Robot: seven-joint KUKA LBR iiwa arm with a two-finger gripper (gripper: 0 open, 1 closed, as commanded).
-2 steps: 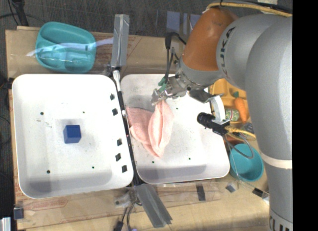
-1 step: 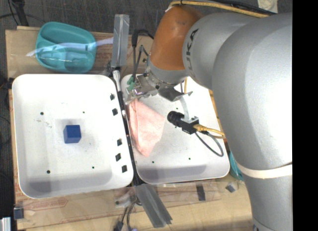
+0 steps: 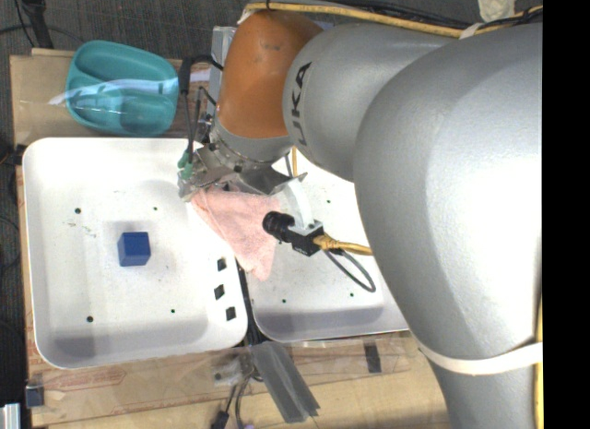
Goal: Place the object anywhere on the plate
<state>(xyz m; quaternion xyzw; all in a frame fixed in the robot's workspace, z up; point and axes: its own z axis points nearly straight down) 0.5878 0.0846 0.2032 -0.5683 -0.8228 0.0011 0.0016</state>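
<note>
Arm over the seam between the two bins

A pink cloth drapes across the left bin's right rim into the right bin, under the gripper (finger state: cannot tell). A blue cube sits left of centre in the left bin, open floor around it.

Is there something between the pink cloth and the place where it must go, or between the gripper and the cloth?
No plate is recognisable here, so that path cannot be judged. The pink cloth lies draped over the ridge between the two bins, directly under the gripper. Nothing visible stands between them. The blue cube sits apart in the left bin.
</note>
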